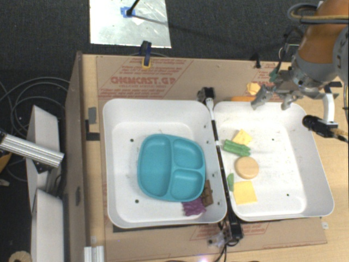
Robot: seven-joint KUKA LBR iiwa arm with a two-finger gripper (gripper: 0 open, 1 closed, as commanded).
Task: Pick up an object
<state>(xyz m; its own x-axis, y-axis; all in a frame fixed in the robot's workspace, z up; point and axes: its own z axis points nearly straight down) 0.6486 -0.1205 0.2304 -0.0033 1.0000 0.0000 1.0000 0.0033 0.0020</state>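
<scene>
Approach step — jaws (pixel 275 96) spread, nothing between them, hovering over the right bin's (pixel 283 141) far edge. Targets lie nearer: green piece (pixel 236 147), tan disc (pixel 247 167). Next: descend onto one

The pincer (pixel 274 97) hung open over the right bin's (pixel 313 168) far edge, holding nothing. Yellow, green and tan food pieces (pixel 243 162) lay below; a blue tray (pixel 171 167) filled the left bin (pixel 120 146).
</scene>
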